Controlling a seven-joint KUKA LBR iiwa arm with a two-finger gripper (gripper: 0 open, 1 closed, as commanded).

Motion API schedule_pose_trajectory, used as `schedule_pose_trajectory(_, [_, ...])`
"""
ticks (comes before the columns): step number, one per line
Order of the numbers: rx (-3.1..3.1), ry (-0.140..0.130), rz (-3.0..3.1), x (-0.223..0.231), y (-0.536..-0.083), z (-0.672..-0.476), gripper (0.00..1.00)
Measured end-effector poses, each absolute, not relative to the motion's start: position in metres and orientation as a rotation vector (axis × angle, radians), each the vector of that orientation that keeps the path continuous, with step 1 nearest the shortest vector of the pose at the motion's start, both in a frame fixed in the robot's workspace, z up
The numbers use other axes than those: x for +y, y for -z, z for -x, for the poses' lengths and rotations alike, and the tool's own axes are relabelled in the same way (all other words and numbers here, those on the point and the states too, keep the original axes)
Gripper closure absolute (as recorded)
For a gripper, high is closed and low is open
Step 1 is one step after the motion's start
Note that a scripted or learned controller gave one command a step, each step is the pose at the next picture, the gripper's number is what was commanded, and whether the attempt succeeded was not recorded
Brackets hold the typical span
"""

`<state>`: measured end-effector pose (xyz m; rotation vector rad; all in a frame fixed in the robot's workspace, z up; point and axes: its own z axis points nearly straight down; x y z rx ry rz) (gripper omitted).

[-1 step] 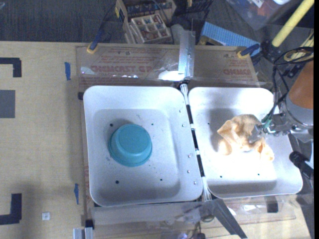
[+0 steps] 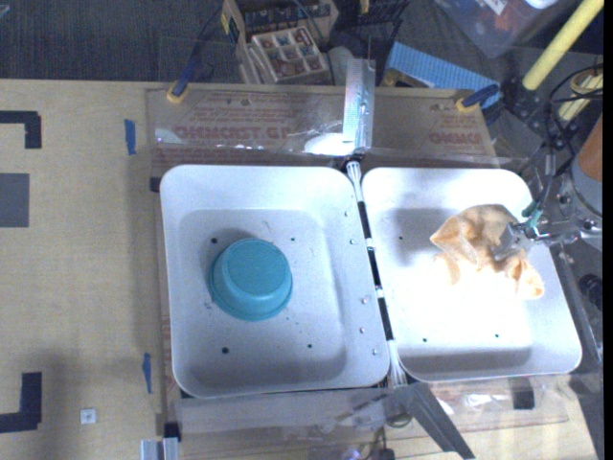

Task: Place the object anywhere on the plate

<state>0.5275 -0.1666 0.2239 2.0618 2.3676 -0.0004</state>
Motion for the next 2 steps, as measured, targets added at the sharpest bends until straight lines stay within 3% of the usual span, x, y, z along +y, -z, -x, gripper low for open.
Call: schedule_pose_trajectory(2, [2.984,-0.001,-0.982,-0.068,-0.215,-0.518,1.00])
